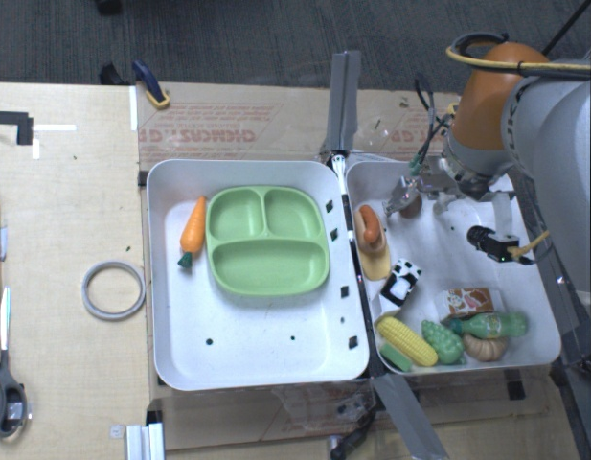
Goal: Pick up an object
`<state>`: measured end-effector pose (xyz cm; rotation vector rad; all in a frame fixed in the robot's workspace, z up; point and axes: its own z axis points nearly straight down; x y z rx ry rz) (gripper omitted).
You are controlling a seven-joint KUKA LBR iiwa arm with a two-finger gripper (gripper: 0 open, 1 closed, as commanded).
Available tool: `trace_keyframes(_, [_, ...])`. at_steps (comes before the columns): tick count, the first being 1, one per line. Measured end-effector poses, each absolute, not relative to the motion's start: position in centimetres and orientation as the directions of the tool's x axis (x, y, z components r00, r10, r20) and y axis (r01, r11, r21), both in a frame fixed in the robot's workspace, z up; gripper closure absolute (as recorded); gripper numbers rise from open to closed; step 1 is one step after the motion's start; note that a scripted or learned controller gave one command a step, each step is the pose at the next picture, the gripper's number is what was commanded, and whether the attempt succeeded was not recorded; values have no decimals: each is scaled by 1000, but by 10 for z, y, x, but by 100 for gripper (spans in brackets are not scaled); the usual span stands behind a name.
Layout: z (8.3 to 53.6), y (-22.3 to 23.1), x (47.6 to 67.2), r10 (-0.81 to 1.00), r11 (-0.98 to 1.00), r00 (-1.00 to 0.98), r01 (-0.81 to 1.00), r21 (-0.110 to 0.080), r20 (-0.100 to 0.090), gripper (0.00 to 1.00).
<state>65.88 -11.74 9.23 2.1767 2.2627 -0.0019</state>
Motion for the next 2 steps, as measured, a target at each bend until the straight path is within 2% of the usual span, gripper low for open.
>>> trace_keyframes(1, [102, -118, 659, 999, 40, -40, 999, 2, -4, 100])
trace_keyframes(2, [193, -60, 659, 1000, -2, 2, 1000, 1, -1, 100])
